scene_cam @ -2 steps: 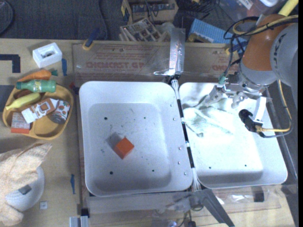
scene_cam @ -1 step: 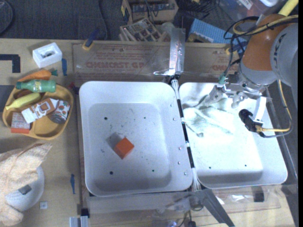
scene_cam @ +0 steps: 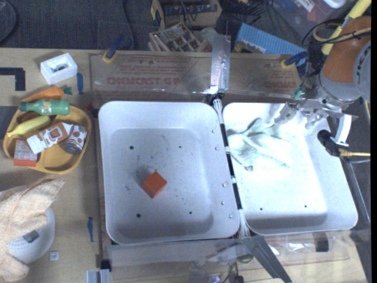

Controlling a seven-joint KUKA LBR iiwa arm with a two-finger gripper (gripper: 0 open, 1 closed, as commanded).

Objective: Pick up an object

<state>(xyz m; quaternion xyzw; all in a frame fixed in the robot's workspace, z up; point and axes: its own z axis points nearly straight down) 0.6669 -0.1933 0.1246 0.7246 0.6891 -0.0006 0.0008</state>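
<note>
The gripper [scene_cam: 281,115] hangs over the right bin [scene_cam: 330,214], at the far edge of a crumpled white cloth [scene_cam: 259,143]; whether it is spread or pinching, I cannot tell. Well to its left, in the left bin [scene_cam: 118,122], lies an orange block [scene_cam: 154,183]. Further left, a yellow bowl [scene_cam: 59,164] holds toy food. Writing on the clear panel [scene_cam: 153,75] behind is unreadable
</note>
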